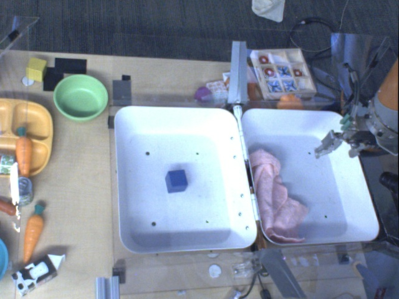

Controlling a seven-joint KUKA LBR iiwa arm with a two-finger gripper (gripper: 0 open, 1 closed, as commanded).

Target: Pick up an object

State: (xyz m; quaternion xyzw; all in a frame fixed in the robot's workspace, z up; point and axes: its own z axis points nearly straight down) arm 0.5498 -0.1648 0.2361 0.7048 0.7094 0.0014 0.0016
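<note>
Wooden benchtop under me carries two shallow white bins side by side. I see my two-finger gripper hanging over the right bin, near its far right corner, fingers parted a little and holding nothing. Nearest to it is the crumpled pink cloth, lying against that bin's left wall, its long axis running from the far edge toward the near edge. Reaching it means moving left and toward the near edge. Further out, a small blue cube sits mid-floor in the left bin.
</note>
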